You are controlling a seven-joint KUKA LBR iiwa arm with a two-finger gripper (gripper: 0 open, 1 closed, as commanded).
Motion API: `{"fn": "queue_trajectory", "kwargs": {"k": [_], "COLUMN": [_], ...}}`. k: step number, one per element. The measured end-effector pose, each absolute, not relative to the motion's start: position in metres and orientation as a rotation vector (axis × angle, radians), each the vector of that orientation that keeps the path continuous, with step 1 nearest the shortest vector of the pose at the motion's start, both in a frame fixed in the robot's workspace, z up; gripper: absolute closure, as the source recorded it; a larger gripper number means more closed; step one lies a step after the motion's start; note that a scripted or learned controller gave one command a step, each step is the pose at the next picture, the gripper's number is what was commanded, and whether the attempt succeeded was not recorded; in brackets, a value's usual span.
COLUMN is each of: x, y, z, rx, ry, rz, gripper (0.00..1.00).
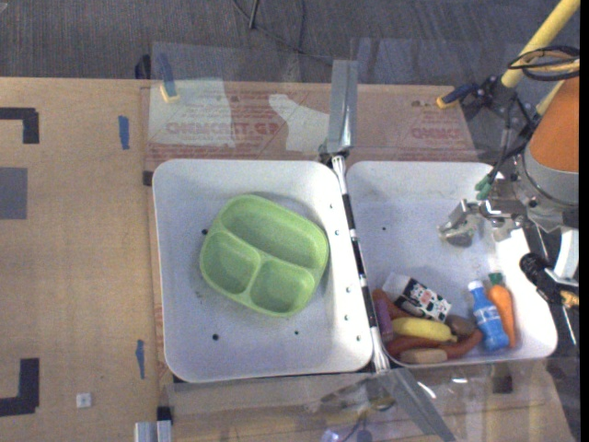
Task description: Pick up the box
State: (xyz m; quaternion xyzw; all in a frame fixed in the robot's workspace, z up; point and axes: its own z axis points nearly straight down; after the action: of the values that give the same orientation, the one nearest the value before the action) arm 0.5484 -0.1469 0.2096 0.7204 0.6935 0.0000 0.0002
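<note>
1. The wooden tabletop [74, 274] carried two shallow white bins side by side, with blue tape marks and black corner markings on its bare left part.
2. The left bin [184, 339] held a green divided tray [264, 255], which lay flat and turned at an angle near the bin's middle, its three compartments facing up.
3. The right bin [405, 201] stood touching the left one along a shared metal rail, and its objects were crowded into the near corner, leaving the far half bare.
4. The grey arm [561, 145], with its orange band, reached in from the right edge over the right bin's far right side.
5. The hand [467, 221] hung over the bare upper right part of the right bin, well apart from the cluster of objects; its metal tips pointed left, and whether the fingers were wide or narrow could not be told from this view. Nothing could be seen between them.
6. The box [422, 296], white with a dark end and black markings, lay tilted in the right bin's near part, resting at the upper edge of the pile, just beside a yellow banana [424, 329].
7. A blue bottle [488, 317] with a white cap lay to the right of the pile, touching an orange carrot [502, 306] on its far side.
8. A reddish sausage-shaped item [433, 347] curved below the banana, along the bin's near rim.
</note>
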Motion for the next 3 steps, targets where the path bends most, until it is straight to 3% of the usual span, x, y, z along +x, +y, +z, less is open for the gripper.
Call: {"fn": "queue_trajectory", "kwargs": {"k": [1, 2, 3], "x": [0.574, 0.575, 0.664], "y": [-0.102, -0.103, -0.102], "z": [0.086, 0.097, 0.255], "rx": [2.57, 2.571, 2.669], "ry": [1.804, 1.799, 1.656], "rz": [0.004, 0.009, -0.001], "gripper": [0.0, 1.0, 1.0]}}
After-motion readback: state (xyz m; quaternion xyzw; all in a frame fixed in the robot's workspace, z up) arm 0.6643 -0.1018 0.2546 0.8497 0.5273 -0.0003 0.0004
